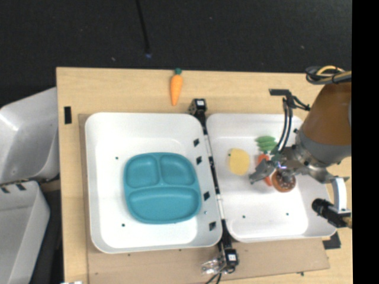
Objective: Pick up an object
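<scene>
The right bin [260, 220] holds a pale yellow object [238, 161], a green item [266, 141], a small red-orange piece [262, 158] and a round reddish-brown object [285, 183]. My gripper [265, 171] hangs low over this bin, just right of the yellow object and right beside the red-orange piece and the round object. The arm's orange band and grey wrist cover the bin's right side. I see nothing clearly held in the gripper.
A teal divided plate [161, 187] lies in the left bin [103, 223]. A toy carrot [176, 87] rests on the wooden bench behind the bins. Black clips sit along the seam between the bins.
</scene>
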Controlling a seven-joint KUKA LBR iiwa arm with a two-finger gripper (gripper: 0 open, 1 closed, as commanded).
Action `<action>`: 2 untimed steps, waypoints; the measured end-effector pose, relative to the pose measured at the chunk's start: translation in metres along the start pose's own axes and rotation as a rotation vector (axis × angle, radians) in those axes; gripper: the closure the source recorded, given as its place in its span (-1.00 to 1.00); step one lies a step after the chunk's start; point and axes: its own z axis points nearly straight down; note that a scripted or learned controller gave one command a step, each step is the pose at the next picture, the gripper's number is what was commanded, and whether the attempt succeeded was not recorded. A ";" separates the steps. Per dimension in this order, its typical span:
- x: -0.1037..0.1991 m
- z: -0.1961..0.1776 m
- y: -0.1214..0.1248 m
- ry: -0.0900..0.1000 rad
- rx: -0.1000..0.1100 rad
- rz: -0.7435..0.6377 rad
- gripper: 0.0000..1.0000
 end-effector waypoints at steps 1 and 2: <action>0.000 -0.006 0.003 -0.002 -0.013 -0.003 -1.00; 0.008 0.042 0.005 -0.002 -0.009 -0.002 -1.00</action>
